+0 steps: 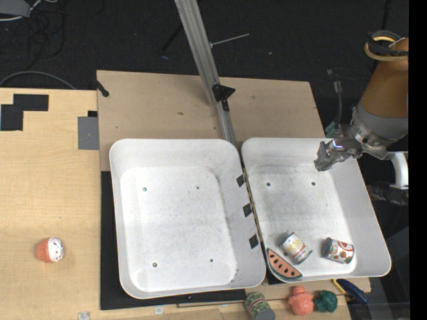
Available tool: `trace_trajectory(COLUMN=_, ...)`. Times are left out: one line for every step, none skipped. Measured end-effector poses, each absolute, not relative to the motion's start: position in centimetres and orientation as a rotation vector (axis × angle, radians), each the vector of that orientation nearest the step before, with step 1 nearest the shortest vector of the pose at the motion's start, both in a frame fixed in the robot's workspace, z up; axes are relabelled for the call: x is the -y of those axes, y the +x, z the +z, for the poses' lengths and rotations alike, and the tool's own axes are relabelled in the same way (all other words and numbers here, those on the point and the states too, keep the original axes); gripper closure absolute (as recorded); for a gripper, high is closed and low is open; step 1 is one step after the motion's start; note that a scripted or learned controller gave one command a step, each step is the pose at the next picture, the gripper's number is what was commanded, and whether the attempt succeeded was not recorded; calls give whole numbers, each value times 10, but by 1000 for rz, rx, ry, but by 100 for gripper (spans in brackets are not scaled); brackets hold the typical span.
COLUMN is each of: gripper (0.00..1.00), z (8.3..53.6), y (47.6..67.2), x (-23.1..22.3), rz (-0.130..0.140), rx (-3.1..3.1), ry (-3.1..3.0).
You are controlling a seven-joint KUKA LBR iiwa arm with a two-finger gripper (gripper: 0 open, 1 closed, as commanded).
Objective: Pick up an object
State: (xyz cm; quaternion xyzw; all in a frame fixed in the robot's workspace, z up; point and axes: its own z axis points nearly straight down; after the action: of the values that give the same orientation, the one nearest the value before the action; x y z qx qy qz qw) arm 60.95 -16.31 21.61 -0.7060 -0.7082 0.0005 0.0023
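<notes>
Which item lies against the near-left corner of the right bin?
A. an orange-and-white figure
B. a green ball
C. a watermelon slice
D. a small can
C: the watermelon slice rests at the near-left corner of the right bin, with the small can just beside it, further in.

You can't read the fingers of the gripper (325,157): it is a small dark blur over the far right of the right bin (313,199). The arm (387,99) is cut off by the right edge. Along the near edge of the view, a green can (257,306) is clipped, and a pink toy (301,301) and a green toy (326,301) just right of it are too small to identify. The labels on the two cans (294,247) (337,251) near in the right bin are too small to read.
</notes>
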Motion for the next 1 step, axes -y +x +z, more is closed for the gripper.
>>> trace_trajectory(gripper=100, z=212, y=583, x=117, rz=3, rx=2220, ry=-2214)
